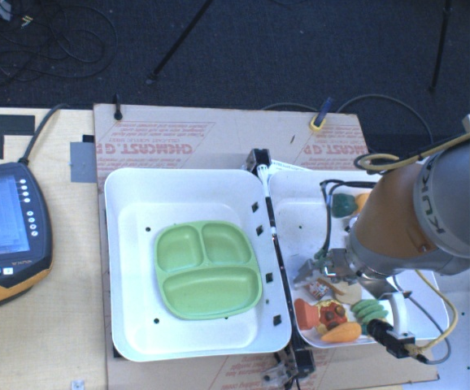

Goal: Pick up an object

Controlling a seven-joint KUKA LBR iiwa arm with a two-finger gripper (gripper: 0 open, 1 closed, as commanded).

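The arm reaches in from the right, its orange band and grey wrist over the right bin. My gripper is low in that bin, just above a pile of small toy foods. Among them I see a red piece, an orange carrot-like piece and a green ridged piece. A green and orange item lies at the bin's back, partly hidden by the arm. A multicoloured piece sits below the fingertips.
The left bin holds a light green divided plate. A black divider clip strip runs between the bins. A teach pendant lies at the far left on the bench. Cables loop around the arm's right side.
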